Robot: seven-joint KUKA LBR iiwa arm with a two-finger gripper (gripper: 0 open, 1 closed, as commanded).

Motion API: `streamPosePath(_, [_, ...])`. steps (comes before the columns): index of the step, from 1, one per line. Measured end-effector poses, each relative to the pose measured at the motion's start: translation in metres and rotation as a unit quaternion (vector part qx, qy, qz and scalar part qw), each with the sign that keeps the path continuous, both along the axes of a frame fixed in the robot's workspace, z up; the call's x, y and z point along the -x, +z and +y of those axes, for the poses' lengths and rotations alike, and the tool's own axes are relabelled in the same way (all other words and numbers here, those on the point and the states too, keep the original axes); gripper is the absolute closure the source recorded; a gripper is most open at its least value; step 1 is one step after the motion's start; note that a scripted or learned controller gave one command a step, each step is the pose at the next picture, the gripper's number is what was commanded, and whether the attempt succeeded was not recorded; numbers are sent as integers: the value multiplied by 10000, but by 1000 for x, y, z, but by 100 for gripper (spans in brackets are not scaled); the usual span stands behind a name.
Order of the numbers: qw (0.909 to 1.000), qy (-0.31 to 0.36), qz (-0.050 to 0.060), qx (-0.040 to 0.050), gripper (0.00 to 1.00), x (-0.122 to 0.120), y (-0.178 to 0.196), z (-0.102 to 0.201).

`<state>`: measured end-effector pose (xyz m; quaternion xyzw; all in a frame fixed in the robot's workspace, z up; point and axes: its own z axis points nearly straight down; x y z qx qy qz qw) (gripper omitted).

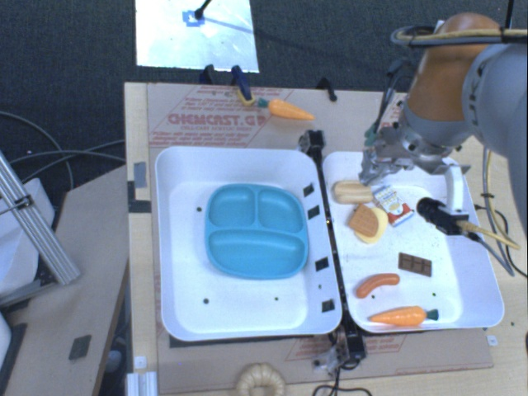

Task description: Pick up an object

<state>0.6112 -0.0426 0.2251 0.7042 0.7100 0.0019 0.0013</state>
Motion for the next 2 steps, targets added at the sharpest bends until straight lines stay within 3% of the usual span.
streamPosePath(1, [10000, 5, 1, -8, 100, -16, 10, 48])
streamPosePath(2, [10000, -10, 6, 2, 100, -33, -1, 70])
